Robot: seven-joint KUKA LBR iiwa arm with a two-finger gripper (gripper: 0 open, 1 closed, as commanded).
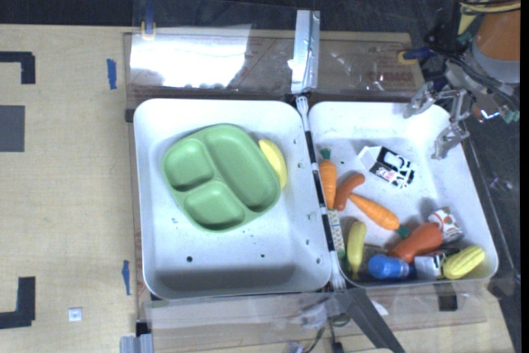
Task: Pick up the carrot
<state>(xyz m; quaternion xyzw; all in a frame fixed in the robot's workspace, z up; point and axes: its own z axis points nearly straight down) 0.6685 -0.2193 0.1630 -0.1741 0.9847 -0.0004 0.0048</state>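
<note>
Gripper [450,121], finger spread unclear, nothing visibly held, over right bin [483,202] with three carrots [374,211].

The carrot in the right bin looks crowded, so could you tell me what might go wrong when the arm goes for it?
1. Several orange pieces lie close together: the carrot by the divider, one beside it, another and one lower. The gripper might close on the wrong one.
2. That carrot lies against the bin wall, leaving little room for a finger on that side.
3. The gripper hangs near the far right corner, away from the carrot.
</note>
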